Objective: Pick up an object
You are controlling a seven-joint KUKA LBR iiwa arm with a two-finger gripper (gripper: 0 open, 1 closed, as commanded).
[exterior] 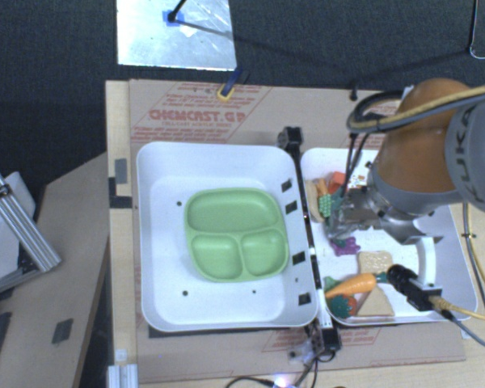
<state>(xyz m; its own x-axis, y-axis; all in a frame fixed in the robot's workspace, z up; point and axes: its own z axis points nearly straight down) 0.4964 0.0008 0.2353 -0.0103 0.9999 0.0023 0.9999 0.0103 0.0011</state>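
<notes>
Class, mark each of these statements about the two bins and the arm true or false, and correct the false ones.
1. The green divided tray lies in the left bin. True.
2. The green tray has five compartments. False: it has three.
3. The arm reaches over the right bin. True.
4. The toy carrot lies on the green tray. False: it lies in the right bin, near its front edge.
5. A slice of toast lies in the right bin. True.
</notes>
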